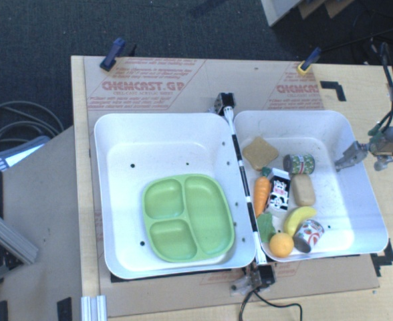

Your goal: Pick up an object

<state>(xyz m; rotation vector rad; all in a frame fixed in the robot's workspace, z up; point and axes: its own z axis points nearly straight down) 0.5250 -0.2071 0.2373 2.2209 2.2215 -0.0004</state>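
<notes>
The claw point(358, 154) hung at the right bin's point(363, 199) right rim, its spread beyond telling and nothing seen in it; the approach seemed in hand; next it would need to reach left toward the can point(299, 164)

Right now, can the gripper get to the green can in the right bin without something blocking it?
Probably yes. The gripper sits over the right edge of the right bin, and bare bin floor lies between it and the green can. The beige block lies close below the can.
</notes>
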